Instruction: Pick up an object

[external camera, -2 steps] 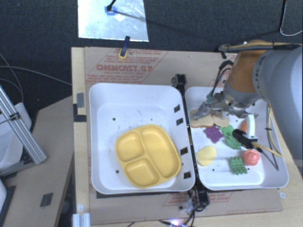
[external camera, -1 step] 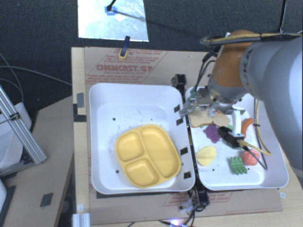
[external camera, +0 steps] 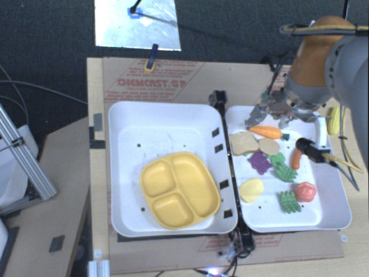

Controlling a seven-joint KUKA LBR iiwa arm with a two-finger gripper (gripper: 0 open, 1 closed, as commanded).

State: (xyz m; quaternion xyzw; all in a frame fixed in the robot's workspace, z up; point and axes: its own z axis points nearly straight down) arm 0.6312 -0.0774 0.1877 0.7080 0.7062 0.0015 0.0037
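Fingers: spread apart on the gripper (external camera: pixel 268 119) — nothing between them
Carrot (external camera: pixel 266 132): just below, near right bin's (external camera: pixel 331 180) far edge

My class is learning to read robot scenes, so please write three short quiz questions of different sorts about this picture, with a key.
1. True or false: the yellow three-compartment plastic tray lies in the left white bin.
2. Which lies nearest the gripper? A) orange toy carrot B) red toy tomato C) pale yellow toy lemon slice
3. Fill in: the purple toy grapes lie in the ___ bin.

Key: 1 true; 2 A; 3 right.
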